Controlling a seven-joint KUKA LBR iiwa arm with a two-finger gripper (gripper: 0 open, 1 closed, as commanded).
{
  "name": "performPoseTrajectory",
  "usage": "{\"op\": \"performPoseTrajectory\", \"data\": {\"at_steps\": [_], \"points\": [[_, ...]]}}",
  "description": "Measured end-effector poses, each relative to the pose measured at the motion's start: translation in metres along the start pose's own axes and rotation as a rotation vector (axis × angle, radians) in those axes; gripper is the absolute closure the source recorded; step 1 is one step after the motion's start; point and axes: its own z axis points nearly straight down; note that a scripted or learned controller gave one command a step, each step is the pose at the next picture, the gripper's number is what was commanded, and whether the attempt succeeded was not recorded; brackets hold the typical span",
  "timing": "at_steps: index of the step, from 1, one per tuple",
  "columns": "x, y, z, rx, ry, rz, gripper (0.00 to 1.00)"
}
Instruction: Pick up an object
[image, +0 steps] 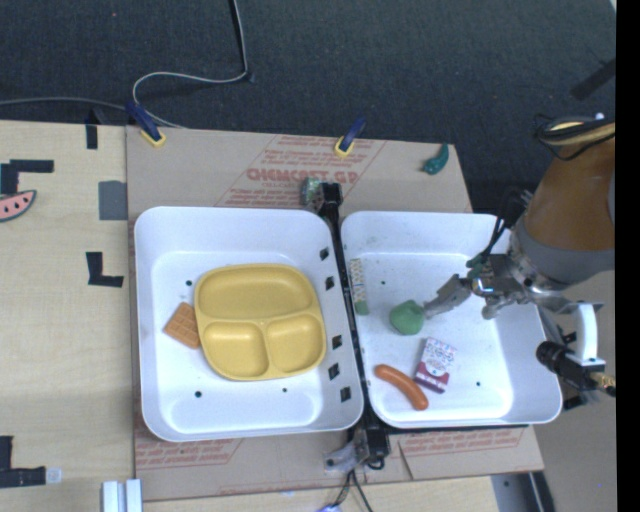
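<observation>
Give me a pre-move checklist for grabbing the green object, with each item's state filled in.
1. Green object lies in the right bin: ok.
2. Gripper sits right beside the green object: ok.
3. Object seen between the fingers: cannot tell.
4. Small carton and sausage lie apart from the target: ok.
5. Yellow divided plate rests in the left bin, away from the arm: ok.
</observation>
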Motion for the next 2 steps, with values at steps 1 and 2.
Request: {"op": "performPoseTrajectory", "data": {"at_steps": [1,2], "points": [[0.003,-0.018,0.129,-0.011,-0.002,0.001,0.00],[0.016,0.002,0.138,-0.012,-0.007,0.004,0.00]]}}
